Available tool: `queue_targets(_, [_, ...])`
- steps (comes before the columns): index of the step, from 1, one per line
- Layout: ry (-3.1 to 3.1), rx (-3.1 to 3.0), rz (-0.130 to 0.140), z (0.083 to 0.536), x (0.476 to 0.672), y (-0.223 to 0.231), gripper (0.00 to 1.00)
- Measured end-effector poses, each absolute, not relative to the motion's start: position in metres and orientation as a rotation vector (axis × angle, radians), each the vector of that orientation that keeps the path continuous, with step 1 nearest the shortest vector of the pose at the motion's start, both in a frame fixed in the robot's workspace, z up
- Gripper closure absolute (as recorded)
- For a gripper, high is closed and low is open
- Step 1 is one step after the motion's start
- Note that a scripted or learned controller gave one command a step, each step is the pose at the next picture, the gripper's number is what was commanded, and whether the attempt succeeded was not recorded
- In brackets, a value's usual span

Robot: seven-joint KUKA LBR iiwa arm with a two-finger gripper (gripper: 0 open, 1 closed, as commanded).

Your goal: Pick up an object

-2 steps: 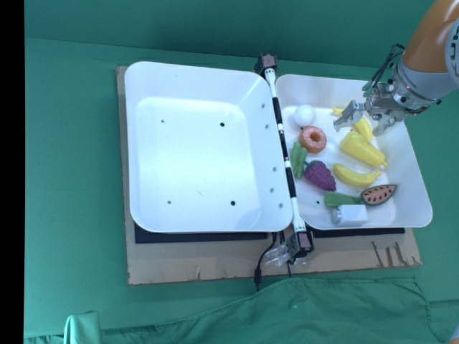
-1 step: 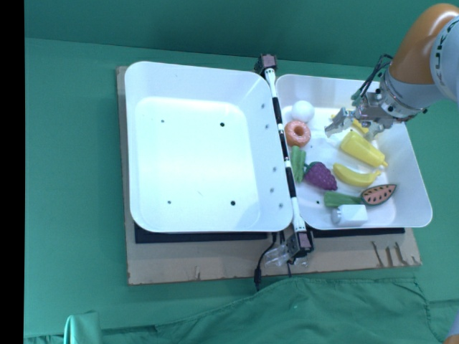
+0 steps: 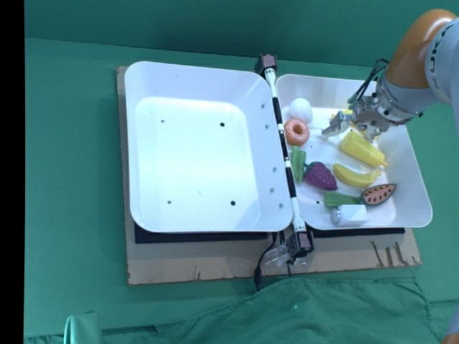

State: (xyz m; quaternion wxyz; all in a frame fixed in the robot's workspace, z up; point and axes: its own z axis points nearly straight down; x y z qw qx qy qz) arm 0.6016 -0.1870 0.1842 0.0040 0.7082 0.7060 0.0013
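The pincer [image 3: 349,122] sits low over the right bin [image 3: 419,192], at its upper part, just beside the top end of the yellow pepper [image 3: 362,148]. Whether its fingers are apart or together cannot be told at this scale, and nothing is visibly held between them.

Candidate objects all lie in the right bin: a white egg [image 3: 300,109], a glazed doughnut [image 3: 296,131], a green pod [image 3: 298,163], a purple grape bunch [image 3: 320,176], a banana [image 3: 356,175], a watermelon slice [image 3: 379,193] and a white block [image 3: 350,215]. The left bin [image 3: 143,84] holds none.

Likely fault conditions:
- The yellow pepper is smooth and tapered; a grip at its end may slip off.
- The banana lies close below the yellow pepper; a descent off line may push both sideways.
- The bin wall is near; contact with it could deflect the approach.
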Motion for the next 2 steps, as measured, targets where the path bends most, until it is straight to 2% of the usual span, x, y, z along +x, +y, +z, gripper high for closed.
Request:
queue_targets(1, [2.198,2.212,0.012,0.200,0.604,-0.189,1.00])
queue_targets(2, [2.211,2.216,0.008,0.262,0.602,-0.183,1.00])
